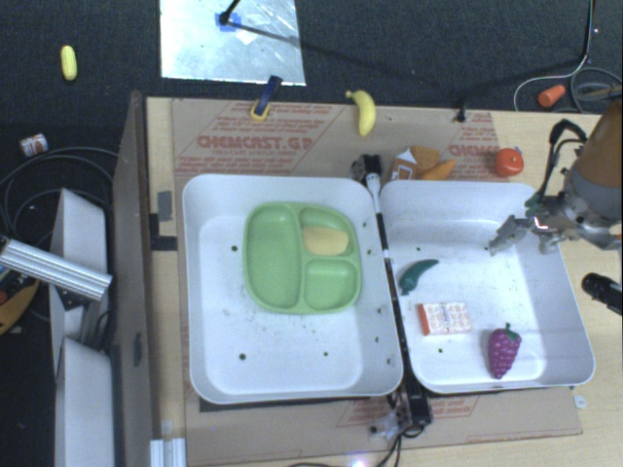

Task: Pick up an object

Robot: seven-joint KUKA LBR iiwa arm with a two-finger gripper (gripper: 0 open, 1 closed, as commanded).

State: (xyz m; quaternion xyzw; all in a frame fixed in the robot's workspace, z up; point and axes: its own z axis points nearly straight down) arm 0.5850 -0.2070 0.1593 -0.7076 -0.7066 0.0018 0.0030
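The right bin [545, 295] holds a dark green pepper [417, 274], a small red and white box [444, 317] and a purple bunch of grapes [502, 349]. In the left bin [209, 358] lies a green divided plate [292, 258] with a yellow piece [326, 238] in its upper right compartment. My gripper [526, 240] hovers over the right bin's upper right part, open, with nothing between its fingers. It is well to the right of the pepper and above the grapes.
Behind the bins on the cardboard lie a banana [363, 112], an orange piece [431, 167] and a red ball [508, 161]. A foil sheet [232, 27] and cables lie on the dark floor. A metal bracket [54, 269] stands at the left.
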